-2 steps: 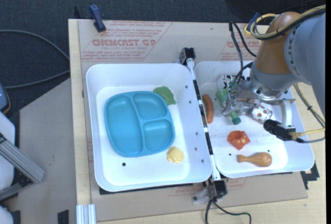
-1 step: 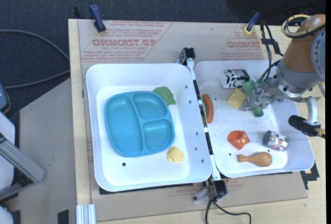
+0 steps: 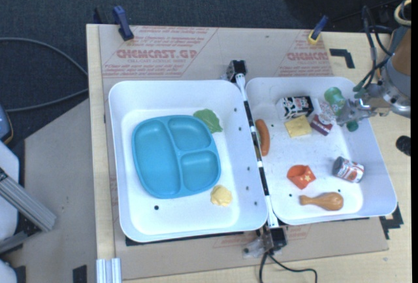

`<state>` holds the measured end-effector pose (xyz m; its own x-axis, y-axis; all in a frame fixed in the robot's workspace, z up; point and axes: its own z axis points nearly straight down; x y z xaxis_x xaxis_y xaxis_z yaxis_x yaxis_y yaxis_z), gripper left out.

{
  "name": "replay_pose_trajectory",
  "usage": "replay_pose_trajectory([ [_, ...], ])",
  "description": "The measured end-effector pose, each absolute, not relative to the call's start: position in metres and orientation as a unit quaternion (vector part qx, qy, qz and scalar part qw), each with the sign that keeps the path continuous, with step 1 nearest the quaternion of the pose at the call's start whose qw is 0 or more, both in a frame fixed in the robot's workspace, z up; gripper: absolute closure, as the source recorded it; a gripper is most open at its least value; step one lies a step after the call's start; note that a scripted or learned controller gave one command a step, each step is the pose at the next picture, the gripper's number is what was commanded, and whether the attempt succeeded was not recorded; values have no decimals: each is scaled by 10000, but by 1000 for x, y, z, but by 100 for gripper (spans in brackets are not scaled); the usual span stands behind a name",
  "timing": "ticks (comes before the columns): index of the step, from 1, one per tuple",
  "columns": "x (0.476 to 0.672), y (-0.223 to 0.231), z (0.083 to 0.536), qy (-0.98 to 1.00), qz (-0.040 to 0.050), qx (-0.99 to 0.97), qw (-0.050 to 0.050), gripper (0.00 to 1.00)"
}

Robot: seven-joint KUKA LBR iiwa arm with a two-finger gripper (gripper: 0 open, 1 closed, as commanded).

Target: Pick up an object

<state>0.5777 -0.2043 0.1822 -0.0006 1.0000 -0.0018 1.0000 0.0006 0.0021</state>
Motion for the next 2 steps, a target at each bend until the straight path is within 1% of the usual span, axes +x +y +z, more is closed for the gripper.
replay_pose_trajectory([
  [1, 577, -204, 181, 7073, -2, 7069, 6, 0],
  [2, 600, -170, 95, 7075, 7, 7067, 19, 0],
])
